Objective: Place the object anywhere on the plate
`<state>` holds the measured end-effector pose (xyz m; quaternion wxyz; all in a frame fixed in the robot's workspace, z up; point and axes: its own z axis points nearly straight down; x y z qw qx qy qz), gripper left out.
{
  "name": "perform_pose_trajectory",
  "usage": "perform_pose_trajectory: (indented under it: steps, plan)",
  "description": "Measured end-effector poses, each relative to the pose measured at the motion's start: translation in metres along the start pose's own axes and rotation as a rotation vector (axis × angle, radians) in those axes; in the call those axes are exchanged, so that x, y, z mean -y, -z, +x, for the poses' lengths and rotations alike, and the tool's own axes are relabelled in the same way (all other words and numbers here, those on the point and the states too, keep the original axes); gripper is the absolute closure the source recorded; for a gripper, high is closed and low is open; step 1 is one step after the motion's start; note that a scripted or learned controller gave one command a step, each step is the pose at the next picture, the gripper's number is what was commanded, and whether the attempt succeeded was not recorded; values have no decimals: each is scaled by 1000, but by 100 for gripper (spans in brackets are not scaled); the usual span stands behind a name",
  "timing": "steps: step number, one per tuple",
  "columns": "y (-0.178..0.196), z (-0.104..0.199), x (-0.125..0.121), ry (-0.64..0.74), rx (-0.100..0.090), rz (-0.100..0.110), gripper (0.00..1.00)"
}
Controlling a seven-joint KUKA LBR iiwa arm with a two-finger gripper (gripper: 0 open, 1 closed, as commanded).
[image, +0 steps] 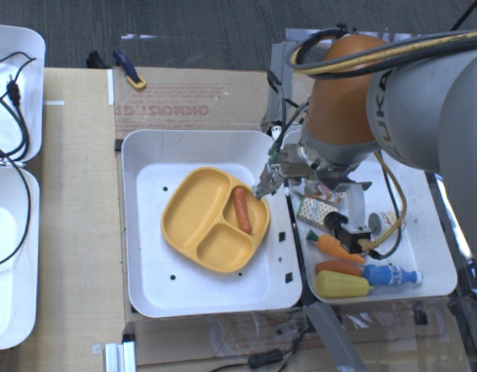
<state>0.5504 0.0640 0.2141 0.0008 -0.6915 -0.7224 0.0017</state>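
Sausage (241,209) lies in the right-hand compartment of your yellow divided plate (193,208), lengthwise along the plate's right side, reddish-orange against the yellow. That plate sits tilted a little in the left white bin (145,270), roughly at the bin's middle, and its other two compartments hold nothing that you can make out.

Your hand (265,186) hangs just beside the plate's upper right rim, over the inner edge of that bin, close to the sausage but apart from it. You cannot tell from this slant whether it is apart or together; nothing shows clamped in it. Above it the grey arm (424,84) with its orange band (343,91) reaches in from the right and covers much of the right white bin (436,239).

In that right bin you can see an orange carrot (331,247), a second orange piece (341,268) just below it, a yellow item (343,284) at the bin's lower edge, a blue bottle (387,275) lying beside the yellow item, and a patterned packet (317,210) near the bin's left wall. Behind both bins a brown cardboard sheet (184,103) lies flat on the desk (68,208).
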Motion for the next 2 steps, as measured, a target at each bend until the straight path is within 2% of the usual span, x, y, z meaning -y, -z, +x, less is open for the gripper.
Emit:
perform_pose_trajectory:
  steps: [1,2]
  plan:
    - [8,-2,-1,-4,1,2,100]
    - [8,-2,-1,-4,1,1,0]
